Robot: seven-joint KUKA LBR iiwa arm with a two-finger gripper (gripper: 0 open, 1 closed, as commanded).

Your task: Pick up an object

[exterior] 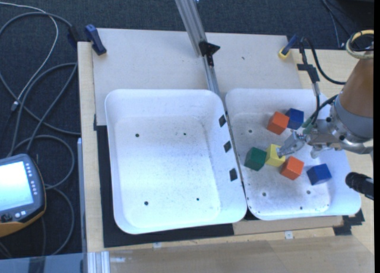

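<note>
The gripper hangs low in the right bin, right of frame centre, directly over the yellow block; whether its fingers are released or clenched cannot be told. Green block and an orange block flank the yellow one.
</note>
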